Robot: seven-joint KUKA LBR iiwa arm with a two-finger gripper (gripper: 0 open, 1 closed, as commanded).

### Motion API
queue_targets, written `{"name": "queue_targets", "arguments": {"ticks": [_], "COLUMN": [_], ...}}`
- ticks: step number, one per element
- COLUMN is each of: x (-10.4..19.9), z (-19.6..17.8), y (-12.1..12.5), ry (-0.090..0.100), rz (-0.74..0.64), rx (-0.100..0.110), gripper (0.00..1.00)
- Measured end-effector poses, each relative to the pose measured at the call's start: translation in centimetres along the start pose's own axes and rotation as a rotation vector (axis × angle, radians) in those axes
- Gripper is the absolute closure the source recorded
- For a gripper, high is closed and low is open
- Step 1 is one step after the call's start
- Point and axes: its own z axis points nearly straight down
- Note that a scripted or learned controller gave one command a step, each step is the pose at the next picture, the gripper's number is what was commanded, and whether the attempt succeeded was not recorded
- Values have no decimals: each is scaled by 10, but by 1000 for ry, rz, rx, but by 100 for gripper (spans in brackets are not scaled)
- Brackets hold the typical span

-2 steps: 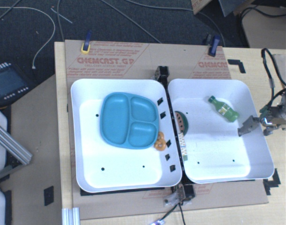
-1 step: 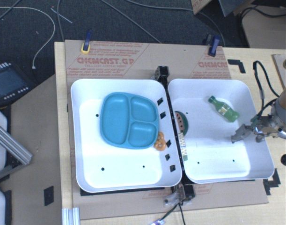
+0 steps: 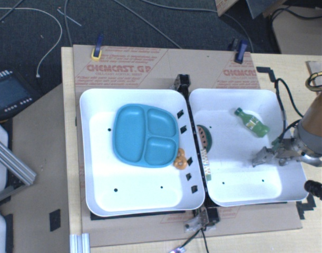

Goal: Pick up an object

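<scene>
A small green bottle point(image 3: 251, 122) lies on its side in the upper part of the right bin point(image 3: 240, 191). My gripper point(image 3: 262, 158) is low over that bin's right half, just below and right of the bottle and apart from it. A round dark green and brown object point(image 3: 203, 137) lies against the right bin's left wall. A small orange-brown object point(image 3: 180, 160) sits in the left bin point(image 3: 134, 194), touching the lower right rim of a blue divided plate point(image 3: 145, 135).
The grey arm point(image 3: 313, 133) comes in over the right bin's right wall. A black divider with clips point(image 3: 189, 141) runs between the bins. Black cables point(image 3: 281, 96) hang near the right bin's upper right corner.
</scene>
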Motion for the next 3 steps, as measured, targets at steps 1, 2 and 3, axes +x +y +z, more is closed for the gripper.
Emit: {"name": "queue_targets", "arguments": {"ticks": [1, 2, 3], "x": [-1, 9, 9], "z": [-14, -66, -110], "y": [1, -1, -4], "ry": [-3, -6, -6], "rz": [0, -1, -1], "rx": [-6, -11, -11], "gripper": [100, 100, 100]}}
